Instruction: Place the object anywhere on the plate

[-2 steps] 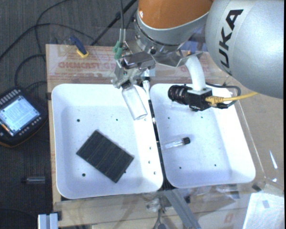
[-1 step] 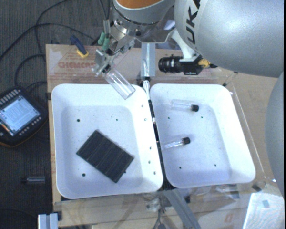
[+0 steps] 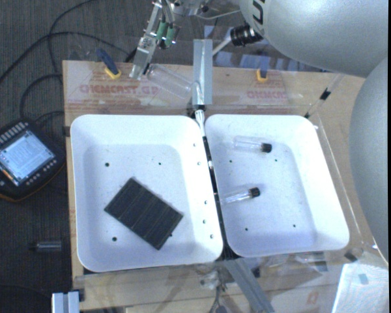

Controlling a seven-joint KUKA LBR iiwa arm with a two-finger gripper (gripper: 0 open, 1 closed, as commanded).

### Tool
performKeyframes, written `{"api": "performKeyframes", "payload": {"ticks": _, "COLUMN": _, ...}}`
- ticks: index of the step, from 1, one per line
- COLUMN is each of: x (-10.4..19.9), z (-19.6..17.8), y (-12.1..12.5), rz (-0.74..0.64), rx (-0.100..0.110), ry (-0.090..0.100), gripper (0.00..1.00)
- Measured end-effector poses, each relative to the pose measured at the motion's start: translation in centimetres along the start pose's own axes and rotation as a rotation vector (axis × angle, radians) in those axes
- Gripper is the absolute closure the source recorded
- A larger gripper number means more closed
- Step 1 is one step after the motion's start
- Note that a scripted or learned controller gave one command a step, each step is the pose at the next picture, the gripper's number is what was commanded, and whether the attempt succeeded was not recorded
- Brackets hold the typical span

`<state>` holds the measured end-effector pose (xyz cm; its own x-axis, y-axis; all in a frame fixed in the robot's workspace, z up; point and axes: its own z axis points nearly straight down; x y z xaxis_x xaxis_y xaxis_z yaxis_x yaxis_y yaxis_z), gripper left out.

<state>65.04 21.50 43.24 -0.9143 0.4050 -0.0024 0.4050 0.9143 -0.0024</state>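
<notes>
- Two clear vials with black caps, upper point(image 3: 252, 145) and lower point(image 3: 240, 193), lie in right bin point(image 3: 326, 175); dark ribbed plate point(image 3: 144, 213) in left bin point(image 3: 91, 175).
- Gripper point(image 3: 143, 57) beyond the bins (finger state: cannot tell).
- Risk: vial rolls off the plate.

plate point(image 3: 144, 213) in left bin point(image 3: 85, 175) | two vials point(image 3: 252, 145) point(image 3: 240, 195) in right bin point(image 3: 326, 194), well apart
</notes>
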Motion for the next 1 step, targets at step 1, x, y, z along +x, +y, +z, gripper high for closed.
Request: {"api": "performKeyframes", "payload": {"ticks": 1, "x": -0.15, "z": -0.81, "y": 0.04, "rz": 0.002, "rx": 0.003, "ry": -0.004, "gripper": 1.0}}
